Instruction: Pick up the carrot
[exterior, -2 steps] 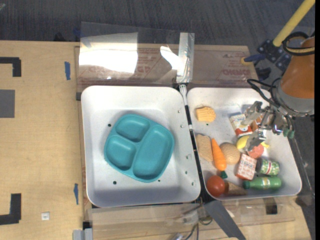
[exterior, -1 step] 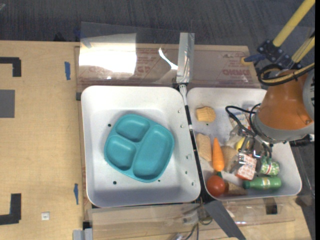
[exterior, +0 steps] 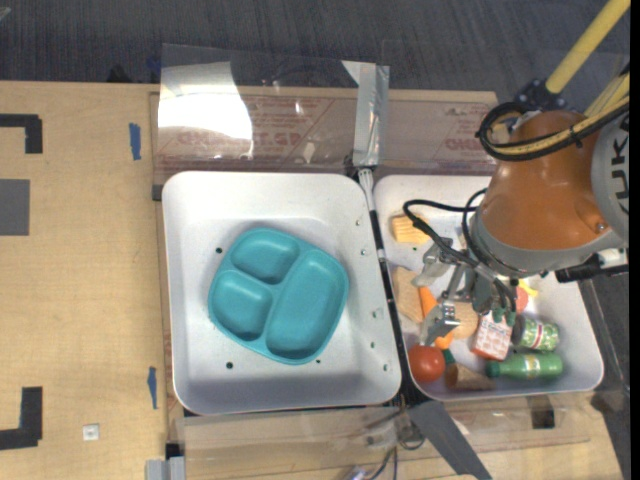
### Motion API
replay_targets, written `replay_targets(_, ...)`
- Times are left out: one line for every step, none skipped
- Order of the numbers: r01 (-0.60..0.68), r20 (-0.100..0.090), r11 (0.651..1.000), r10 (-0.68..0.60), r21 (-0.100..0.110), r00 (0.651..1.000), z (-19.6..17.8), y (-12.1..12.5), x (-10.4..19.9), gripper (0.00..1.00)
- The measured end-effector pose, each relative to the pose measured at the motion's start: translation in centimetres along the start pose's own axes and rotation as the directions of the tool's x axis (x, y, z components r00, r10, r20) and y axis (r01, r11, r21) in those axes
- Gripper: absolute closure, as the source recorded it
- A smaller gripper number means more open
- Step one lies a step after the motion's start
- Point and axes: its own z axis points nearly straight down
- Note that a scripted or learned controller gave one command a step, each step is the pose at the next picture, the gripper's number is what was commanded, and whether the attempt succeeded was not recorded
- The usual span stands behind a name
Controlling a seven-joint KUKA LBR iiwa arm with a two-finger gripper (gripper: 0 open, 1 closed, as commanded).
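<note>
The carrot [exterior: 427, 301] is a small orange piece lying in the left part of the right bin [exterior: 590, 368]. My gripper [exterior: 448, 303] hangs low over that bin, under the orange wrist band, and sits directly beside the carrot on its right. The gripper body partly covers the carrot, so I cannot make out whether the two touch.
A teal divided plate [exterior: 278, 293] lies in the left bin [exterior: 190, 208]. Around the gripper in the right bin lie a red tomato [exterior: 428, 364], a green bottle [exterior: 526, 368], a small can [exterior: 537, 336], a red-and-white packet [exterior: 491, 338] and a yellow item [exterior: 405, 230].
</note>
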Motion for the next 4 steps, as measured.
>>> replay_targets(0.068,-0.012,0.998,-0.068,0.004,0.998,0.3,-2.3,1.6,0.00)
replay_targets(0.170,-0.013,0.985,-0.170,0.001,0.985,0.4,1.9,2.3,0.00)
replay_targets(0.420,-0.007,0.908,-0.420,0.000,0.908,0.4,2.1,-1.4,0.00)
replay_targets(0.511,-0.012,0.859,-0.511,-0.002,0.859,0.3,-0.5,1.3,0.00)
